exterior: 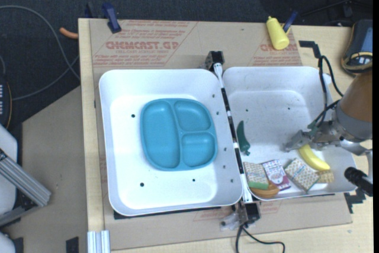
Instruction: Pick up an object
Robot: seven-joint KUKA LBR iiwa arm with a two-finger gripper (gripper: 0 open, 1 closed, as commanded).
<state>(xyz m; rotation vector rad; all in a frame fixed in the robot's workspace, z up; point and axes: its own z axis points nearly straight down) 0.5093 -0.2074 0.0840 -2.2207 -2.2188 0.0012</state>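
Snack packets (278,175) w/ print too small to read; cardboard (142,38) says CHEMCAST; gripper (305,140) over banana (314,158), grip unclear tbh.

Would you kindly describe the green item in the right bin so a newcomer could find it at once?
Start at the right bin, the one without the blue divided plate. Along its left wall lies a slim dark-green piece, standing apart above the cluster of snack packets. It is the sole green, elongated thing there.

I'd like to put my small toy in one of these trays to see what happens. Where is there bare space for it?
The right bin's far half is bare white floor. Its near edge is crowded: banana, small packets, green item, with the gripper above. In the left bin, only a margin around the blue divided plate is free.
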